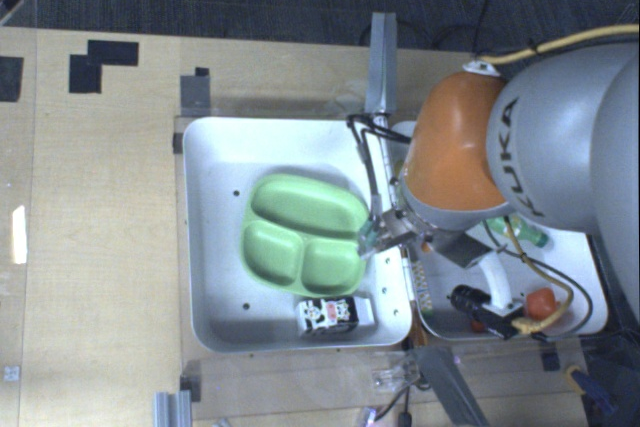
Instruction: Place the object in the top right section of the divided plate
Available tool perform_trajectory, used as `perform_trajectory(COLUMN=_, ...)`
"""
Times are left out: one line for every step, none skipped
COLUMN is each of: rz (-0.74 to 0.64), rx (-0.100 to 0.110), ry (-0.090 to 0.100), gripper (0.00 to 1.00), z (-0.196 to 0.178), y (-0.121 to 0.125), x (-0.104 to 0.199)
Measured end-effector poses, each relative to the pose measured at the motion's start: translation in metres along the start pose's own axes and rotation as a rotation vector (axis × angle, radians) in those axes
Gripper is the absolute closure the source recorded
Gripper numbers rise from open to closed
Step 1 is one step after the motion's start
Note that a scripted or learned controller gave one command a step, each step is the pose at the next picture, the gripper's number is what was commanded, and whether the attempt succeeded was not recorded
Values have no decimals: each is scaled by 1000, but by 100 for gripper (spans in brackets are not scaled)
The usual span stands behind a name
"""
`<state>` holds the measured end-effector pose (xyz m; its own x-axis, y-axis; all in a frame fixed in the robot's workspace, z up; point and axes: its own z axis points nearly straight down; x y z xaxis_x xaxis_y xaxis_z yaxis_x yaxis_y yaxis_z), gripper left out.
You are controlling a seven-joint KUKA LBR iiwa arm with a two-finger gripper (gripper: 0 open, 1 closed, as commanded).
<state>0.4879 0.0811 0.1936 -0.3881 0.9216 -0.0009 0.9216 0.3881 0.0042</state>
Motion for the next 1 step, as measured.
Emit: perform_trajectory(rz=-1, rx=-6, ry=-1, gripper=100, z=-11, y=2, x=0)
